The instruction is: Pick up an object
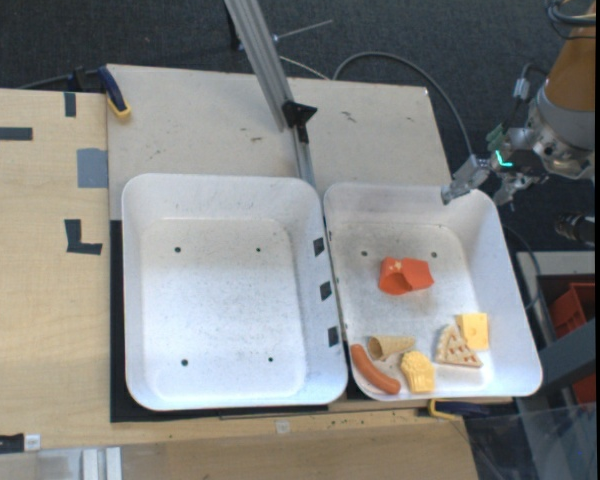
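Observation:
The right bin [500, 258] holds several toy foods. An orange-red cup-like piece [406, 275] lies near its middle. Along its front lie a red sausage [375, 368], a tan cone [390, 346], a yellow knobbly piece [417, 371], a pizza-like wedge [458, 350] and a yellow block [472, 330]. My gripper [486, 185] hangs over the bin's back right corner, well behind the toys and apart from them. Its fingers stand apart, open, with nothing between them.
The left bin [140, 268] sits beside the right one. A slanted metal pole [265, 53] ends at a black clamp behind the bins. A black cable [400, 63] arcs behind the right bin. The arm's orange band [572, 68] is at the upper right.

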Motion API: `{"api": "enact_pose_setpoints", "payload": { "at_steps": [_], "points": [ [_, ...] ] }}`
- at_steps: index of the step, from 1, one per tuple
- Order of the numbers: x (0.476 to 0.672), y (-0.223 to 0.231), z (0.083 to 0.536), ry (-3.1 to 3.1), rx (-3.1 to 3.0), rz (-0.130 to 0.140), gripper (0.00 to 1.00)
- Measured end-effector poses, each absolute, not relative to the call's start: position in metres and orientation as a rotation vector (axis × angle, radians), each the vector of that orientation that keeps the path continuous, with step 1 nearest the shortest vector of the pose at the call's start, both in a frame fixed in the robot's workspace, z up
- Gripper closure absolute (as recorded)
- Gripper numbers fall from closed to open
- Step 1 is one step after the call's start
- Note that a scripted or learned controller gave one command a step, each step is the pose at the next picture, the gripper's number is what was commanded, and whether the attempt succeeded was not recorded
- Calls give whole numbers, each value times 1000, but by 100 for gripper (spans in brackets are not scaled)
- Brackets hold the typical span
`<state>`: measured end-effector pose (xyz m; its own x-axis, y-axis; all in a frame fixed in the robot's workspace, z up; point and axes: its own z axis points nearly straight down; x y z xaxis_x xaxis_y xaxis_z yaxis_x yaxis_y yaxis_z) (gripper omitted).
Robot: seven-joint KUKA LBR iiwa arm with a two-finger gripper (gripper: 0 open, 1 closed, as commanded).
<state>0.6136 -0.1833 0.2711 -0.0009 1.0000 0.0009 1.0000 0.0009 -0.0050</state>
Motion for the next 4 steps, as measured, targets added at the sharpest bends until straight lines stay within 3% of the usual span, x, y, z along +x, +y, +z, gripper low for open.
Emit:
{"api": "enact_pose_setpoints", "payload": {
  "at_steps": [1, 4],
  "points": [
    [614, -183, 274, -2223, -2219, 2, 0],
    [609, -174, 124, -2220, -2216, 7, 0]
  ]
}}
